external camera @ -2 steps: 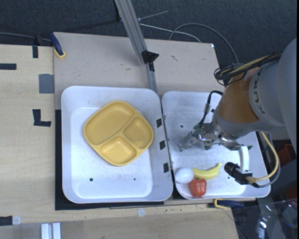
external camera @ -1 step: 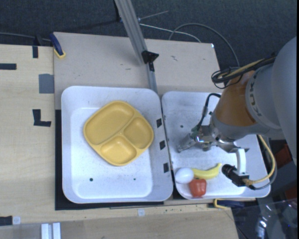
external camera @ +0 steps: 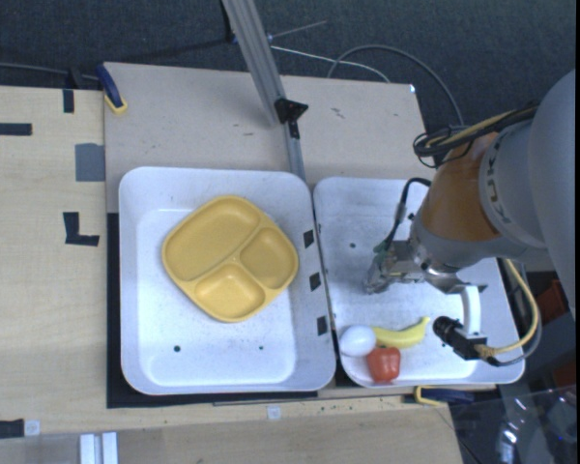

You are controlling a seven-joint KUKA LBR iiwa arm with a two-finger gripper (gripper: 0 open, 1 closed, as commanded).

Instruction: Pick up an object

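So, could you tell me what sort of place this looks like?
Probably a robot lab bench set up for grasping trials: two white bins side by side, the arm reaching in, and toy food such as a banana.

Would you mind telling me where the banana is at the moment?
The banana lies near the front edge of the right bin, between the white egg-shaped object on its left and the red pepper-like object just below it.
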